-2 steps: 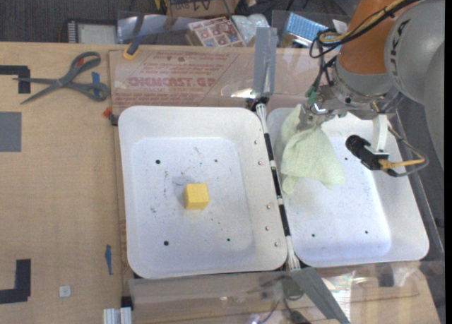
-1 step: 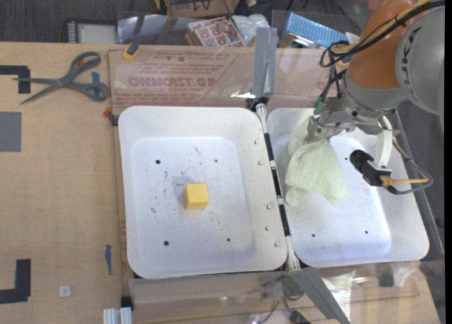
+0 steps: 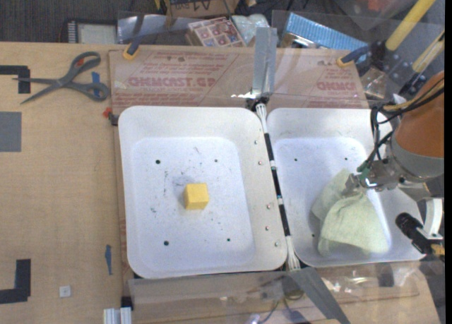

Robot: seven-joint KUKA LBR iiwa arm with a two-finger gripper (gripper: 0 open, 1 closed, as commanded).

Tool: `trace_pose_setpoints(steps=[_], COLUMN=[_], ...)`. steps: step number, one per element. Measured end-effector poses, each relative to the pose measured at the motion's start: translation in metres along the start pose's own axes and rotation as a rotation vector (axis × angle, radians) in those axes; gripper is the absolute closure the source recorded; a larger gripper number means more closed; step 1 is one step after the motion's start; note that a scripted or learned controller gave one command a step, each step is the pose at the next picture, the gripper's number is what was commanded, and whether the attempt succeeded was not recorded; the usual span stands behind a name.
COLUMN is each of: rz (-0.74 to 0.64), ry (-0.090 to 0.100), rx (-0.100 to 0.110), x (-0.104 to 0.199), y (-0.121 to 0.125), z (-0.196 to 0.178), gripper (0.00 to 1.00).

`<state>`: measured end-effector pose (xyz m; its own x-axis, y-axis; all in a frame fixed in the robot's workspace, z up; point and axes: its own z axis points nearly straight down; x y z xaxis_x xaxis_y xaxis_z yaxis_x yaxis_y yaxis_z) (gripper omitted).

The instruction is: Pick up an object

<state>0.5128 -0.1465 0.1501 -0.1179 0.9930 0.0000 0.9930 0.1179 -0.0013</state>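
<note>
Reaching in from the right, the grey arm (image 3: 424,139) with its orange band hangs low over the right bin (image 3: 311,139), wrist turned down toward the bin's right half. Its tool (image 3: 366,180) sits at the upper edge of a pale green cloth (image 3: 349,217); whether it is wide, narrow or pinching the fabric cannot be told. The cloth is crumpled into a soft heap in the lower right part of that bin, close to the front and right walls. A small yellow cube (image 3: 197,196) lies alone near the middle of the left bin (image 3: 141,146), well apart from every wall, with bare white floor all round it. On the table (image 3: 56,174) to the far left lie scissors (image 3: 70,81).
</note>
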Motion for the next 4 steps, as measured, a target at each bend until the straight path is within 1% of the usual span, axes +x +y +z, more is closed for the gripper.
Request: trace_pose_setpoints(steps=[1,2,3,4], rz=[-0.074,-0.063,-0.029,-0.189], ry=[-0.002,-0.002,-0.002,0.001], rx=[-0.003,-0.002,-0.002,0.003], x=[0.018,0.085,0.132,0.124], y=[0.033,0.062,0.117,0.069], z=[-0.044,-0.063,-0.056,-0.063], gripper=[1.00,1.00,1.00,1.00])
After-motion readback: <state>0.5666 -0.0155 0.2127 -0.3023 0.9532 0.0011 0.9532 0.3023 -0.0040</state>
